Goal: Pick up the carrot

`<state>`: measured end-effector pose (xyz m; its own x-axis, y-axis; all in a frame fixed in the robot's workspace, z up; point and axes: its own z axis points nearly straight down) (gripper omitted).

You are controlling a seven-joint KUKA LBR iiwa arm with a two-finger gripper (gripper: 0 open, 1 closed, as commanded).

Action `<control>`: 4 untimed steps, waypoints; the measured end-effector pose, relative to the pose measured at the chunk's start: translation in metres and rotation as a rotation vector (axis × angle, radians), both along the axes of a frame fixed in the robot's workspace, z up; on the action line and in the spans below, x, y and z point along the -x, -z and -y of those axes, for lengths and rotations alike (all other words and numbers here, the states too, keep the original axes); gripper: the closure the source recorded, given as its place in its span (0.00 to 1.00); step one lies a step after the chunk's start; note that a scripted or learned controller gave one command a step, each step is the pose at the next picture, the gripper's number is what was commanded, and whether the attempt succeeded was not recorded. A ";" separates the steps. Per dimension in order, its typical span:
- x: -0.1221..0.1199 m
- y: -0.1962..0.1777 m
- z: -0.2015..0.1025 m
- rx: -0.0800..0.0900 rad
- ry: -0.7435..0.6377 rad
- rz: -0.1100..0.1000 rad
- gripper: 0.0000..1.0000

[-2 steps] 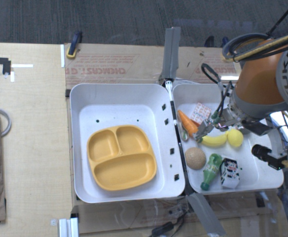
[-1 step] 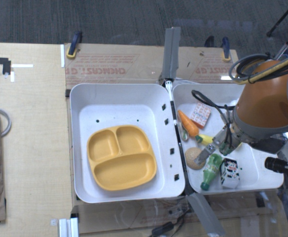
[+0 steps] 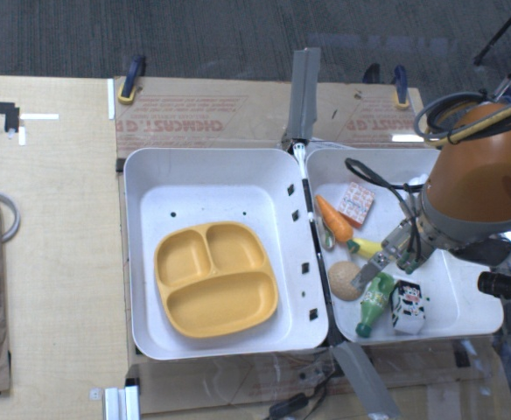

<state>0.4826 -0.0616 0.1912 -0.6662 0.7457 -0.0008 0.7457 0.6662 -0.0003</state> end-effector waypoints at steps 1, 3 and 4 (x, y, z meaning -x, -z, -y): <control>-0.012 0.000 -0.017 0.000 0.061 0.000 0.00; -0.060 0.000 0.009 0.001 -0.013 0.001 0.00; 0.005 0.000 0.007 -0.001 -0.337 -0.002 0.00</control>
<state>0.4777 -0.0690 0.1910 -0.8753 0.4836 0.0016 0.4836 0.8753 -0.0006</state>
